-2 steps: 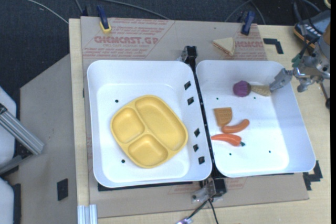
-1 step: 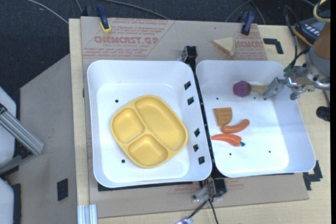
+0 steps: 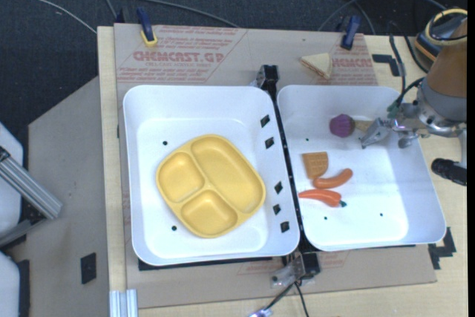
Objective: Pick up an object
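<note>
Claw point(image 3: 377, 131) is hanging over the right bin point(image 3: 393, 226), fingers spread apart and gripping nothing. Purple ball point(image 3: 341, 125) sits just left of it, with the cracker point(image 3: 315, 162), sausage point(image 3: 334, 178) and carrot point(image 3: 320, 197) lower down.

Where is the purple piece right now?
The purple piece lies in the right bin, near its far edge, above the tan cracker and just left of the gripper.
</note>
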Tool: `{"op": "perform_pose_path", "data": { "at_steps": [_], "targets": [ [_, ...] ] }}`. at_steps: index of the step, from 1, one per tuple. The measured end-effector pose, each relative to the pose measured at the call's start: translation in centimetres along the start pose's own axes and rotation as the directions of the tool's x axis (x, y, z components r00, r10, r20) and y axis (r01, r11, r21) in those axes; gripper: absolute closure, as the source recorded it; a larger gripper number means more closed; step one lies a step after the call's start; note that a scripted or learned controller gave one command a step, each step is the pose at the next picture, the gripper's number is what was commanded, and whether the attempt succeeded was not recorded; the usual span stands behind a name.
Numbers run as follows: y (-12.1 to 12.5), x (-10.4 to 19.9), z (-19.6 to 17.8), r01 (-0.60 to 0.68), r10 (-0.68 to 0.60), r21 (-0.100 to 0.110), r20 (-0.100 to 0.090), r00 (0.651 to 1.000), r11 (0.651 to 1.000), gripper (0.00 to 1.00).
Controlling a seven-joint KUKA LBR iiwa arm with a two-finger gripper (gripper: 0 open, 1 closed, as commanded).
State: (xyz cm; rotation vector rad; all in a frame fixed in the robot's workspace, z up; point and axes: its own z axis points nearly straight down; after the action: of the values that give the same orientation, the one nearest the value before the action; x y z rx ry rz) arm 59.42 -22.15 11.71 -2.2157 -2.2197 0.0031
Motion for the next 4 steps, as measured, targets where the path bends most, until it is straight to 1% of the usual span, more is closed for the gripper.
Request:
{"op": "perform_pose_path", "data": {
  "at_steps": [1, 2, 3, 4],
  "targets": [
    [0.2, 0.5, 3.3, 0.003, -0.003, -0.002, -0.008, 1.000, 1.000, 0.00],
    [0.2, 0.3, 2.0, 0.003, -0.003, -0.006, -0.002, 1.000, 1.000, 1.00],
    [0.7, -0.2, -2.5, -0.001, 0.001, -0.011, 0.005, 1.000, 1.000, 1.00],
    [-0.1, -0.1, -8.1, -0.001, 0.001, -0.012, 0.005, 1.000, 1.000, 1.00]
  ]
}}
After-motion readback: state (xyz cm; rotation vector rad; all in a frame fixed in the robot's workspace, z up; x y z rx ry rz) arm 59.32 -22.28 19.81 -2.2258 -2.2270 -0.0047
